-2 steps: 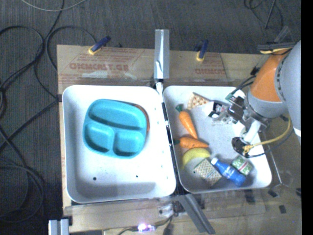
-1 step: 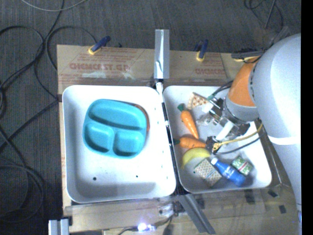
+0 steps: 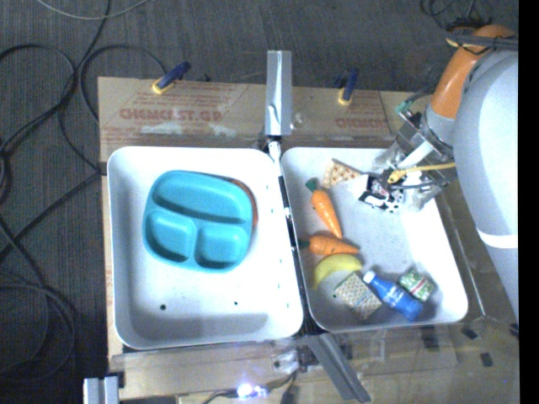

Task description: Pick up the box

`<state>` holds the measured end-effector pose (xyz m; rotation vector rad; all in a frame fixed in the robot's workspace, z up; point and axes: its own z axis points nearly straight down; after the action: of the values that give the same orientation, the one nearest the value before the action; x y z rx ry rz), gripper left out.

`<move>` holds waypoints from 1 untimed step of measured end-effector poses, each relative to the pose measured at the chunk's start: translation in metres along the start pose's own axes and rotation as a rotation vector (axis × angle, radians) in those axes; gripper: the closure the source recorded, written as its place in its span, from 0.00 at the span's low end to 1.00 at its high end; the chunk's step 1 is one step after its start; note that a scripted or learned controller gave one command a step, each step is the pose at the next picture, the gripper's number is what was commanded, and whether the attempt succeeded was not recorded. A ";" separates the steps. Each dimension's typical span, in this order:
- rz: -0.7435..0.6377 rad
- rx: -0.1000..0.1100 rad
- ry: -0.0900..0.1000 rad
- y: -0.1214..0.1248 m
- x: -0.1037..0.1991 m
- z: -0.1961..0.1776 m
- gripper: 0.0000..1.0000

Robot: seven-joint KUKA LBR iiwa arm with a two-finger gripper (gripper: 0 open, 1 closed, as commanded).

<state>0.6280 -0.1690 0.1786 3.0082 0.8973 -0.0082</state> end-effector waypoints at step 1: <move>0.087 0.003 -0.001 0.041 -0.014 0.066 0.00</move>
<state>0.6384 -0.2111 0.1129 3.0467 0.7665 -0.0112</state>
